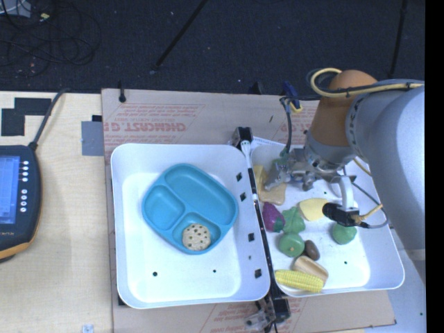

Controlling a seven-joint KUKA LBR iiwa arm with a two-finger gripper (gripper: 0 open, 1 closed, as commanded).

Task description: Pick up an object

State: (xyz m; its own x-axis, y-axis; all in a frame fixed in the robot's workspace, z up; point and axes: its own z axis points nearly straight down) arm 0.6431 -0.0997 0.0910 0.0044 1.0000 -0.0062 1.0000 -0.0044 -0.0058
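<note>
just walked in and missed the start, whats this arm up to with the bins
The arm reaches in from the right over the right bin, which holds toy food: corn, a purple piece, green pieces and others. Its gripper is low near that bin's upper left part, by a pale yellow piece; nothing is visibly held. The left bin holds a blue divided plate with a cookie in one compartment.

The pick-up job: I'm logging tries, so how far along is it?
Done: the arm has reached over the right bin, and its gripper sits low near that bin's upper left corner. In hand: nothing can be seen held. Left: the grasp and lift; the corn, purple piece and green pieces lie loose in the bin.
</note>
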